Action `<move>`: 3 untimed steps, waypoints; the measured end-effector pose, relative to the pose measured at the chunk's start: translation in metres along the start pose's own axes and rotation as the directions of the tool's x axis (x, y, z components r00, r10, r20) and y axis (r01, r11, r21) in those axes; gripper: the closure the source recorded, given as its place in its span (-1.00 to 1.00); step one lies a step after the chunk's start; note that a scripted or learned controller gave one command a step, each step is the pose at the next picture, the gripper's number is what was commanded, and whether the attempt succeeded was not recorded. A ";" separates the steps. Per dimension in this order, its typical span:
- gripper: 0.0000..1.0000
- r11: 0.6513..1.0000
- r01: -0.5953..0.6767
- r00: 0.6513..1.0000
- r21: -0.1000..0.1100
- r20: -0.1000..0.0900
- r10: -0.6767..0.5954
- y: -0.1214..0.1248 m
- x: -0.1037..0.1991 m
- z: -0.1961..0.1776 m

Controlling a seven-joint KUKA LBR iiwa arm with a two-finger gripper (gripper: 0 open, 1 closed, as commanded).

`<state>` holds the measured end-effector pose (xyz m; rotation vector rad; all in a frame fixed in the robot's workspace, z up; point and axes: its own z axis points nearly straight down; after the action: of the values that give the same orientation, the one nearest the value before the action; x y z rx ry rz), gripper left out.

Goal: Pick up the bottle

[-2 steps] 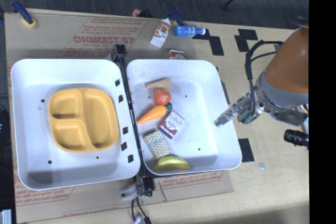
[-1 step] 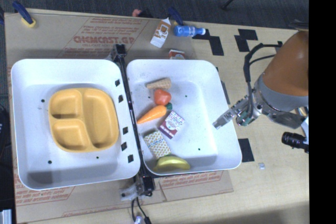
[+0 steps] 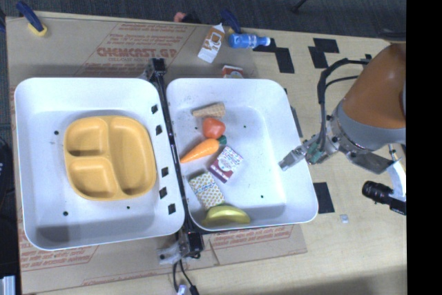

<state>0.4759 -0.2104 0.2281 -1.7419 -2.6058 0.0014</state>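
1 bottle (image 3: 247,41), 2 bins (image 3: 27,148)

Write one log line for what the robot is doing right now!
task: pick up bottle | small blue plastic bottle: lying on bench behind right white bin, untouched | two-finger gripper: over that bin's right edge, far from bottle | status: not grasped

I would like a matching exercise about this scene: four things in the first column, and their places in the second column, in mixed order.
Things:
1. blue bottle
2. yellow divided plate
3. carrot
4. banana

Places:
A. in the left bin
B. on the bench beyond the right bin, outside both bins
C. at the near edge of the right bin
D. in the middle of the right bin, just below the tomato

Pairs: 1-B, 2-A, 3-D, 4-C
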 end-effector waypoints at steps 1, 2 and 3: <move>1.00 0.982 0.187 0.982 -0.001 0.002 -0.187 0.021 0.051 0.008; 1.00 1.000 -0.020 1.000 -0.003 0.006 0.020 0.000 -0.001 -0.006; 1.00 0.966 0.260 0.966 -0.001 0.004 -0.260 0.001 -0.001 -0.002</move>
<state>0.4773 -0.2107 0.2296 -1.3876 -2.8149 0.0007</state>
